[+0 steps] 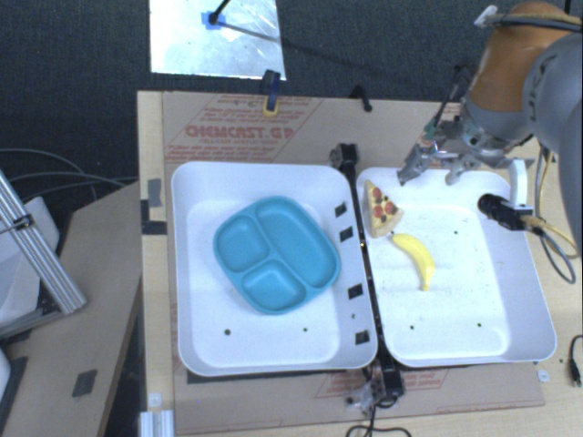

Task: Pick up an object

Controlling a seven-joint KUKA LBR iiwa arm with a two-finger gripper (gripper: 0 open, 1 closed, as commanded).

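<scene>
A yellow banana point(415, 257) lies in the right bin point(474, 335), a little left of the bin's middle. A pizza slice point(382, 208) rests against that bin's left wall, just above the banana. My gripper point(431, 166) hovers over the bin's far edge, up and to the right of the pizza slice. Its two fingers are spread apart with nothing between them.
The left bin point(205, 335) holds a blue divided plate point(275, 254). Black clips point(349, 235) run along the seam between the bins. A black cable fitting point(499, 209) on the arm hangs over the right bin's far right part. A shiny sheet point(217, 24) lies beyond the bench.
</scene>
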